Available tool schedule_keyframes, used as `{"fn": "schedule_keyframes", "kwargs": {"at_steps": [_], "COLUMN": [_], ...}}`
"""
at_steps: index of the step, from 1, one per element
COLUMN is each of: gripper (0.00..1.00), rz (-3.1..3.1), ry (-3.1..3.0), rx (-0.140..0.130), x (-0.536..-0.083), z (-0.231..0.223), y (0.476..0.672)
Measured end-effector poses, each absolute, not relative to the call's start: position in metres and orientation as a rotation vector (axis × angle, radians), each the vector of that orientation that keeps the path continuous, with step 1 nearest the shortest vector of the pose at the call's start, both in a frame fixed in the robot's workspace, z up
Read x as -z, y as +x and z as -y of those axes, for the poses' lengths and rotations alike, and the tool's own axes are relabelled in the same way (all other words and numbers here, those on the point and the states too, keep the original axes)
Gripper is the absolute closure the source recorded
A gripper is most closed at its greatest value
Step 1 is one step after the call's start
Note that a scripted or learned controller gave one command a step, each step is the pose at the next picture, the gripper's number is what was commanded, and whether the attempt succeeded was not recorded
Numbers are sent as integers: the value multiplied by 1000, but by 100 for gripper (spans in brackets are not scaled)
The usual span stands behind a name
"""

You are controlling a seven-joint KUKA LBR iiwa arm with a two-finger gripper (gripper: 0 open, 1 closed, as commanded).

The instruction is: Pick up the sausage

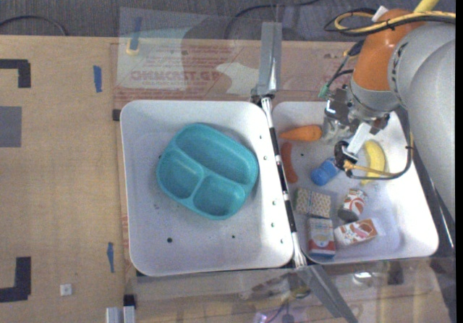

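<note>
View: camera view, looking down at a slant on both bins.
Bench (58,169): pale brown board, with blue tape marks (97,78) and black corner marks near the left edge.
Left bin (145,227): shallow and white, holds a teal divided plate (208,169) with three compartments, turned at an angle near the middle.
Right bin (416,231): shallow and white, shares a wall with the left bin, holds the small items.
Arm (427,82): grey, reaches in from the right above the right bin's far right corner, with the orange band (380,53) just above the wrist.
Gripper (338,133): hangs over the far half of the right bin, just right of the carrot's tip and above the blue block.
Gripper state: cannot tell from this angle whether apart or together; nothing seen held.
Sausage (288,163): reddish-brown, lies lengthwise close along the right bin's left wall, just below the carrot, apart from the gripper.
Carrot (302,133): orange, lies crosswise near the bin's far left corner.
Blue block (325,172): right of the sausage, near the bin's middle.
Banana (375,157): yellow, right of the blue block, partly behind robot hardware.
Checked squares (313,203): two flat pieces side by side, below the blue block.
Red and white can (353,203): just right of the checked squares.
Cartons (322,236): two small red and white ones near the front wall, the second (357,232) tilted beside the first.
</note>
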State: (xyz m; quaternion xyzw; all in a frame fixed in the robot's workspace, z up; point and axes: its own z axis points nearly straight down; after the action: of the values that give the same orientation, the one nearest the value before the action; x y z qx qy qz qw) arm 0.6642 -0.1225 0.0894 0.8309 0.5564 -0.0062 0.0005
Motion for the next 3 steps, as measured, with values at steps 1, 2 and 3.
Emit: {"fn": "schedule_keyframes", "kwargs": {"at_steps": [1, 2, 3], "gripper": [0, 0, 100], "rz": [-1739, -1111, -1114], "ry": [2613, 2947, 2941], "rx": [43, 53, 29], "x": [-88, -89, -99], "z": [130, 118, 114], "y": [660, 659, 662]}}
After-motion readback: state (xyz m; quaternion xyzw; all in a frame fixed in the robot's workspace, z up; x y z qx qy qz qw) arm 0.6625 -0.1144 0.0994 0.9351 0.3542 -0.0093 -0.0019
